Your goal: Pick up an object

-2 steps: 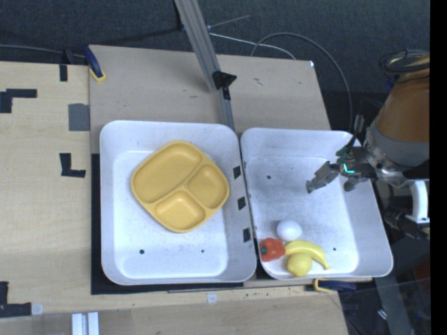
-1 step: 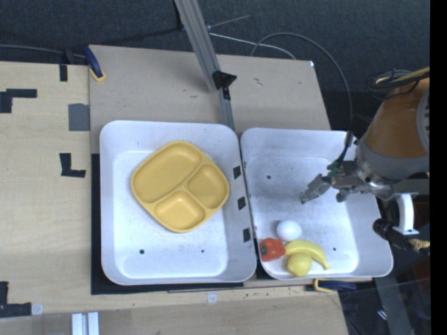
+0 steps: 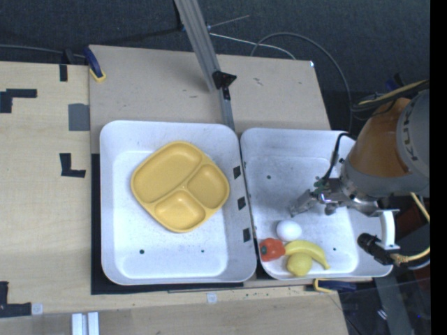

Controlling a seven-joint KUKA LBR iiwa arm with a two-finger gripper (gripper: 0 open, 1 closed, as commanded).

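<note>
Yellow divided plate (image 3: pixel 180 185); white egg (image 3: pixel 288 229); red tomato (image 3: pixel 272 249); yellow banana (image 3: pixel 312 249); yellow lemon (image 3: pixel 299 264).

Open white floor across the upper and middle right bin (image 3: pixel 279 152). Crowded at the lower edge of the frame: white egg (image 3: pixel 288 229), red piece (image 3: pixel 272 249), banana (image 3: pixel 309 248) and yellow round fruit (image 3: pixel 299 264) close together. Left bin (image 3: pixel 115 257) mostly taken by the yellow divided plate (image 3: pixel 180 185); bare strip below it.

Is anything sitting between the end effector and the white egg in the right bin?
Nothing visible. The end effector hangs just above and right of the white egg, with bare bin floor between. The tomato, banana and lemon lie beyond the egg.
</note>
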